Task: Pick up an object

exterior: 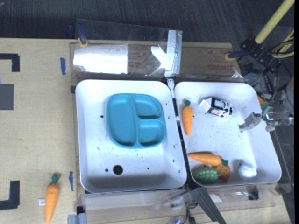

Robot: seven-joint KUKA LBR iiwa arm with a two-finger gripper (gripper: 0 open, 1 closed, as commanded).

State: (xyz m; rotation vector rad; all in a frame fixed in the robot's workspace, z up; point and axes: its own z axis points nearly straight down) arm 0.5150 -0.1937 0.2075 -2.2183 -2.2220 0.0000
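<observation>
The right bin [261, 160] holds an orange carrot [187, 117] standing upright near its left wall. A small black, white and red packet [218, 107] lies toward the back. Along the front lie a second carrot [205, 159], a green bumpy piece [206, 174], a small orange-brown piece [224, 171] and a white ball [247, 171]. My gripper [256, 119] sits at the right bin's right side, over bare floor, apart from every object. Nothing shows in it.
The left bin [88, 139] carries a blue divided plate [136, 120] and has a dark hole [117, 170] near the front. Another carrot [51, 197] lies on the bench outside, front left. A clear plastic sheet [126, 55] stands behind the bins. Cables crowd the back right.
</observation>
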